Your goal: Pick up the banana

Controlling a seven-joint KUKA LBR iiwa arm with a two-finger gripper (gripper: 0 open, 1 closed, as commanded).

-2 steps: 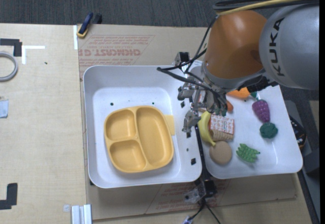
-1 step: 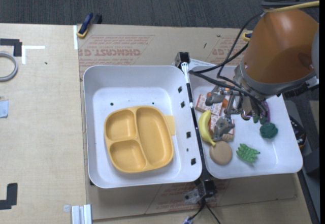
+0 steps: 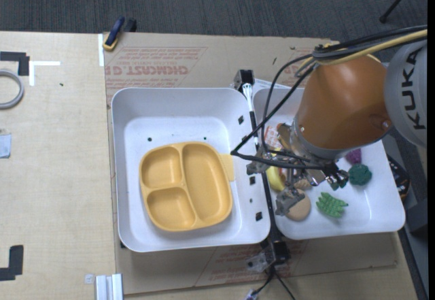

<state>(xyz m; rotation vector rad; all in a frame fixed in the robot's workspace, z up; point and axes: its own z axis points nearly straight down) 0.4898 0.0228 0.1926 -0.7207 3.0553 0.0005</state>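
Camera view: the arm reaches in from the right and hangs over the right bin, its orange band covering most of what lies under the wrist. The banana lies in that bin at its left wall, beside the divider between the bins. The gripper sits low just right of the banana, probably lined up that way so it can come down on the fruit. Whether its fingers are spread or closed I cannot tell; cables and the wrist mask them.

Right of the banana lie a brown piece, a green leaf, a green lump and a purple bit. Left of the banana, in the other bin, sits a yellow tray, likely there as a drop spot.
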